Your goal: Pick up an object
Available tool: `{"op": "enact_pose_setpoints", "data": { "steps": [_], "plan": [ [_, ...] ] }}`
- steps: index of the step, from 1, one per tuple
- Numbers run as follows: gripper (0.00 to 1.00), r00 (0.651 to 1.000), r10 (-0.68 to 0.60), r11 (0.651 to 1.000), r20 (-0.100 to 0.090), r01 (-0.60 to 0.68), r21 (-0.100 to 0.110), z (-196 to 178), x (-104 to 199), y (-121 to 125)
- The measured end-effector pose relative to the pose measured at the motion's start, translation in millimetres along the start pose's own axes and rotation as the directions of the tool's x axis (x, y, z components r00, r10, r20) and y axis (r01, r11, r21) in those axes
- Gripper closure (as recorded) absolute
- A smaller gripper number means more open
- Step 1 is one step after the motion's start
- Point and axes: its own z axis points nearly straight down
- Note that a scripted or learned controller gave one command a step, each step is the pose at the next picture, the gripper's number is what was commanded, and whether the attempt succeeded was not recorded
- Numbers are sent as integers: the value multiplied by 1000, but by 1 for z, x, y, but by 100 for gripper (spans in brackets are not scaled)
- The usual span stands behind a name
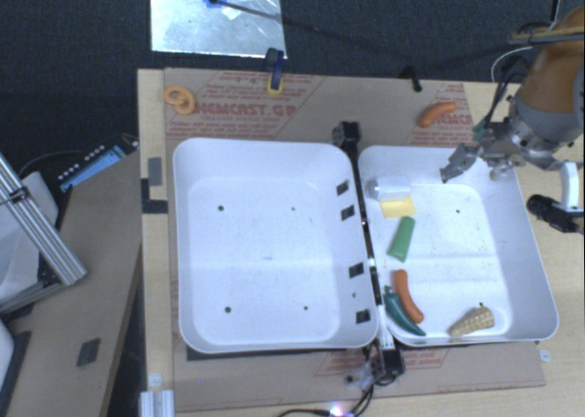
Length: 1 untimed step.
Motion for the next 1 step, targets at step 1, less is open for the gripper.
{"op": "enact_pose_setpoints", "data": {
  "steps": [1],
  "plan": [
    [0, 1000, 2, 1000, 1, -2, -24, 81, 64, 32]
  ]
}}
